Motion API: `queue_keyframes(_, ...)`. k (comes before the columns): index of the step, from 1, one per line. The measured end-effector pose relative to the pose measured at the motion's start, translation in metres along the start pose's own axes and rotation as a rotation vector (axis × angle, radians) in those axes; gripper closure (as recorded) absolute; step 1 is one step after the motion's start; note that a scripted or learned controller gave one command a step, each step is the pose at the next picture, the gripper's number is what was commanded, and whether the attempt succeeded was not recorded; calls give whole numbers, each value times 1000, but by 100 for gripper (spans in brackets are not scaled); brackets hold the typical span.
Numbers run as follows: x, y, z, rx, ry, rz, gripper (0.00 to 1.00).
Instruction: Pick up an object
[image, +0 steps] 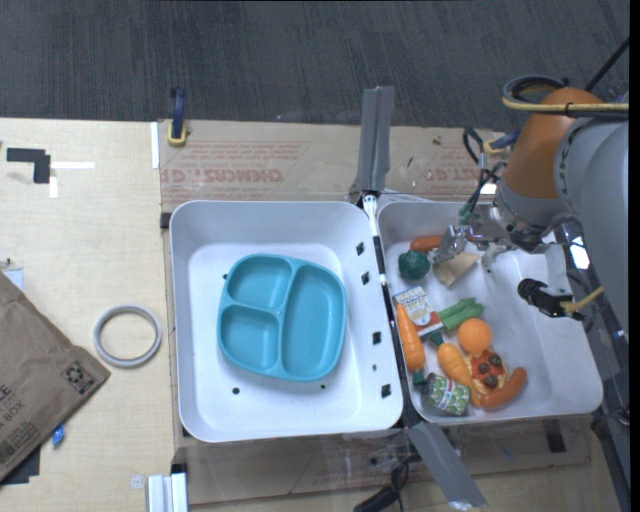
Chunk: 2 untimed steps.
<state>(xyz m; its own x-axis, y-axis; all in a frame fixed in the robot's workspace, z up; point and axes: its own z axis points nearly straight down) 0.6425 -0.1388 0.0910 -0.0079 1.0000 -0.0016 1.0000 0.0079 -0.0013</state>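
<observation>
- the gripper hangs over the back of the right bin, reaching in from the right; whether its pincer is wide or narrow, i cannot tell.
- a tan, wedge-shaped piece lies just below it, beside a dark green vegetable.
- nearer the front lie a carrot, a green pod, an orange and a green packet, crowded together.
- the left bin holds a blue divided plate.
- a roll of tape rests on the bench, left of the bins.
</observation>
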Motion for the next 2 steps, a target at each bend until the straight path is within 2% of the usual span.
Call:
queue_keyframes(1,-7,-68,0,1,1,82,0)
queue_keyframes(2,-7,-98,1,3,2,96,0)
